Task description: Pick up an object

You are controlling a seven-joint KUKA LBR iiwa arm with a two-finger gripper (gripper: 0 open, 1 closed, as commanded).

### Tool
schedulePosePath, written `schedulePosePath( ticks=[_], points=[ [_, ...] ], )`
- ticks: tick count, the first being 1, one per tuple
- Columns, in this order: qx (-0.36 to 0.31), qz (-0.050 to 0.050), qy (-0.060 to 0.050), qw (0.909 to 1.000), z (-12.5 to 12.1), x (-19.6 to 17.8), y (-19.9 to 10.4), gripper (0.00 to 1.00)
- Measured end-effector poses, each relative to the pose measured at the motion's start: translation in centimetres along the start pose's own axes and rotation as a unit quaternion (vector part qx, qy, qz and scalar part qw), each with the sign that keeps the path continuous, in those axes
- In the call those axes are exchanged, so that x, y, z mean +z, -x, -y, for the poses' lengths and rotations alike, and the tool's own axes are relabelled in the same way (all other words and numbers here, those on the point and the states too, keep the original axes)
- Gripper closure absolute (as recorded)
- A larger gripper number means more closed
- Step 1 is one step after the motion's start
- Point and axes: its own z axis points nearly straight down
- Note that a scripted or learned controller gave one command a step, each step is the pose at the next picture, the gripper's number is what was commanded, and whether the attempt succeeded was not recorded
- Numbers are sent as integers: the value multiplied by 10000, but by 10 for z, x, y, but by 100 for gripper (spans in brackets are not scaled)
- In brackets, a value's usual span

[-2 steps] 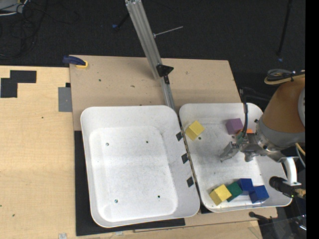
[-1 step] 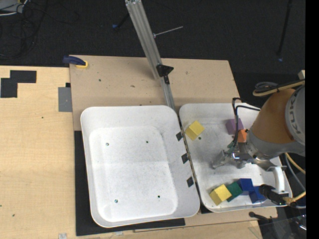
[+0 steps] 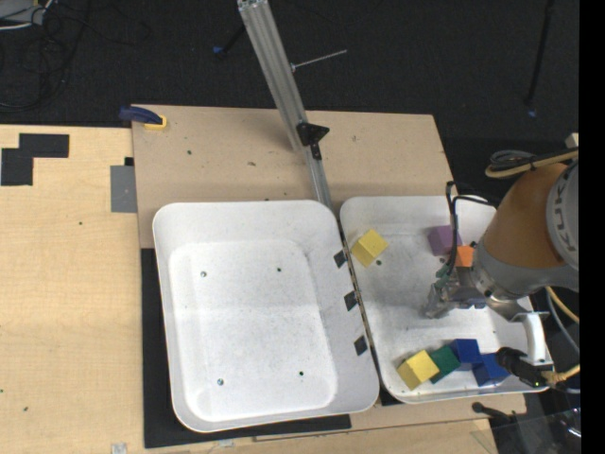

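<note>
The purple block lies in the right bin, far side, just beside my hand; I cannot tell how the hand is set or whether it has hold of anything. I would centre over one lone block, the purple or the yellow block, then descend straight, avoiding the clustered blue blocks. I read no labels anywhere.

My arm comes in from the right, orange band up top, wrist angled down, gripper hanging low.
</note>
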Motion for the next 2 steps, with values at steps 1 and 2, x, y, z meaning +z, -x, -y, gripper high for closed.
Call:
schedulePosePath(
  ticks=[1,2],
  points=[
    [0,12,34,10000,-4,-49,10,100],
    [-27,15,42,10000,-5,-106,21,100]
  ],
)
